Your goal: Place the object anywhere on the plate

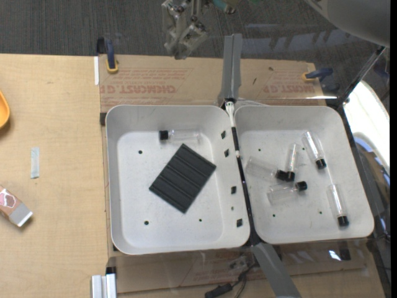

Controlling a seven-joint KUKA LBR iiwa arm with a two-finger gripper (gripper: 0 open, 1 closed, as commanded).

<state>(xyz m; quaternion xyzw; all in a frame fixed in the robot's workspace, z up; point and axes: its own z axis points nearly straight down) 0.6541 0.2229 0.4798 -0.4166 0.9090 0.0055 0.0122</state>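
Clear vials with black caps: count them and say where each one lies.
5. One vial lies in the left bin behind the black plate. Four lie in the right bin. Clear glass may hide more.

The end effector (183,23) is blurred at the top edge. An orange object (3,112) is cut off at left.

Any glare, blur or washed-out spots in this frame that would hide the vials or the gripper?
Camera view: strong glare at the right edge, past the right bin; the clear vials are faint against the white, with mainly their black caps showing; the gripper at the top looks soft and slightly blurred; the black plate in the left bin is sharp and evenly lit.
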